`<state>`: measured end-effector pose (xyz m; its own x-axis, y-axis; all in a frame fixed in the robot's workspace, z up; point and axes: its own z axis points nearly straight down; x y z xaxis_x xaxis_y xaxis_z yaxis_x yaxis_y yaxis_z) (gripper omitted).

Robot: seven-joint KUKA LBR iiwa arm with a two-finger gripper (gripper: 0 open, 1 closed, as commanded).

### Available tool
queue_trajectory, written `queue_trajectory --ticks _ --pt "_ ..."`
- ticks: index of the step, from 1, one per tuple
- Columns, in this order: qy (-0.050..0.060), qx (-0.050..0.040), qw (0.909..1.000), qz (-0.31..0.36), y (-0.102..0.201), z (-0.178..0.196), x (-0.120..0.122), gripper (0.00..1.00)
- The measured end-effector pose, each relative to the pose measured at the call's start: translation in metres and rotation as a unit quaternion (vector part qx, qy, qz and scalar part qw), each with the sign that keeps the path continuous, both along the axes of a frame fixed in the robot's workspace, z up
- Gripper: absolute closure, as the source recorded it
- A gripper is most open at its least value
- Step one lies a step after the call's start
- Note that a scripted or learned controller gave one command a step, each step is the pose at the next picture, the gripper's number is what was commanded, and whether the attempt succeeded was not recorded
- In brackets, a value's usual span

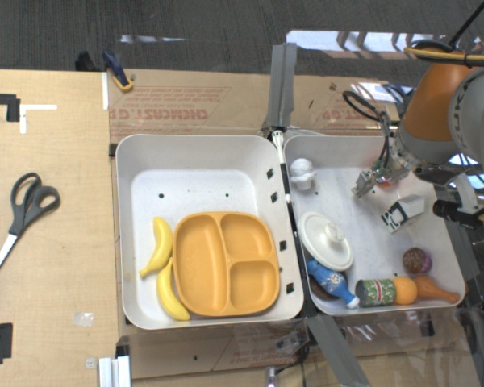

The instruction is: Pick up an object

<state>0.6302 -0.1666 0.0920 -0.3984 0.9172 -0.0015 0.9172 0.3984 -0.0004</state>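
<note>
My gripper [369,182] hangs low over the upper middle of the right bin [351,158], below the orange wrist band [436,95]. Nothing shows in its grasp. Just right of it lies a small white-and-black box [406,211]. A purple ball [417,260] sits lower right. Along the bin's front edge lie a green can [377,292], an orange gourd-shaped toy [430,289] and a blue bottle [329,280]. A round white lid [326,241] rests left of centre, and a small white object [302,172] lies at the upper left.
The left bin [185,161] holds a yellow divided plate [226,263] and two bananas [160,247], [170,295]. Scissors [22,210] lie on the wooden bench at far left. A blue clamp [116,69] sits behind the bins. Cables [365,103] trail near the arm.
</note>
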Motion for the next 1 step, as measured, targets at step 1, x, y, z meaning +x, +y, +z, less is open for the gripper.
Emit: queue_trajectory --ticks 1 --pt "-0.002 -0.0005 1.0 0.004 0.0286 0.1632 0.0296 1.0"
